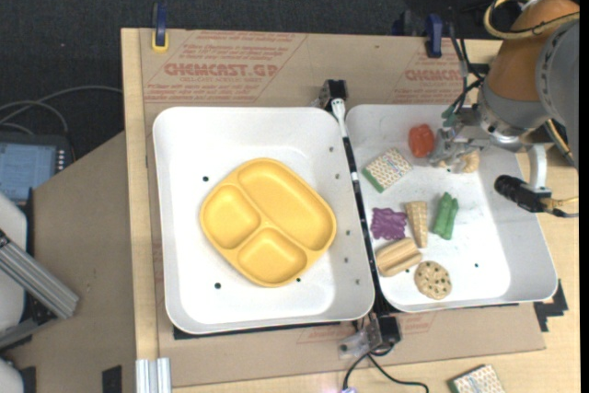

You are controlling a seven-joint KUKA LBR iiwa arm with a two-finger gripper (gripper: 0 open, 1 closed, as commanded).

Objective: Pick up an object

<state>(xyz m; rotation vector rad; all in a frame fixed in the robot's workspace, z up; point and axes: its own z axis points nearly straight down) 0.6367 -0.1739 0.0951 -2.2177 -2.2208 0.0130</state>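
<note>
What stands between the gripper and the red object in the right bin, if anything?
Nothing visible does. The gripper is low in the right bin, just right of the red object, with bare white floor between them. The patterned square lies lower left, out of that path.

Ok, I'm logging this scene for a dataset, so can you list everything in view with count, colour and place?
Bins: two, white, side by side on the bench.
Divided plate: one, yellow, three compartments, middle of left bin.
Red item: one, upper part of right bin.
Patterned packet: one, green-white, right bin's left side.
Purple item: one, right bin, centre-left.
Cone: one, tan, beside the purple item.
Green item: one, right of the cone.
Tan roll: one, lower right bin.
Cookie: one, brown, speckled, right bin's front.
Clamps: two, blue, bench's far edge.
Arm: one, grey with orange, over right bin's upper right.
</note>
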